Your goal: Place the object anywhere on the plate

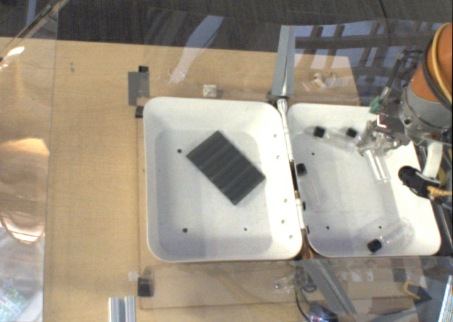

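Plate (pixel 226 167): dark grey, ribbed, rectangular, lying flat and askew near the middle of the left bin (pixel 159 193), nothing on it. Small black pieces in the right bin (pixel 425 243): two near the far wall (pixel 319 131), one by the left wall (pixel 300 169), one at the near edge (pixel 374 245). Which of them counts as the object, impossible to tell. Hand (pixel 376 142) over the far right part of the right bin, well apart from the plate; how far open, and whether gripping anything, cannot tell. Both bins side by side on the wooden surface (pixel 85 172).
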Robot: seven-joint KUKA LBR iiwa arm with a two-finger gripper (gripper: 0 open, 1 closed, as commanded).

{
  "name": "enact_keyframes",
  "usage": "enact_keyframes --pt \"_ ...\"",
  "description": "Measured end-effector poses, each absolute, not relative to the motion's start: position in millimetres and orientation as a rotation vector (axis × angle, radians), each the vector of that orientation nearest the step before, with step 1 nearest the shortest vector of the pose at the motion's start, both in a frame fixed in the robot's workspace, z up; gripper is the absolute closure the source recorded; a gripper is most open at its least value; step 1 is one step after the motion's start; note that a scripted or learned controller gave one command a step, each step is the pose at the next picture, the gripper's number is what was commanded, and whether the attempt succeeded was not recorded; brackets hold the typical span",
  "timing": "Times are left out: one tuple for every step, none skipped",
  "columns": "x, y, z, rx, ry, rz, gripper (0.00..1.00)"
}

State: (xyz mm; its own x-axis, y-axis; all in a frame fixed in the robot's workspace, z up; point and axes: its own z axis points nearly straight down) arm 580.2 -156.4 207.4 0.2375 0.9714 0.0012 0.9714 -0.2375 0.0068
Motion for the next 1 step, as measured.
enact_keyframes --pt "640.6 -187.0 181.8 2.406 2.014 0.002 1.00"
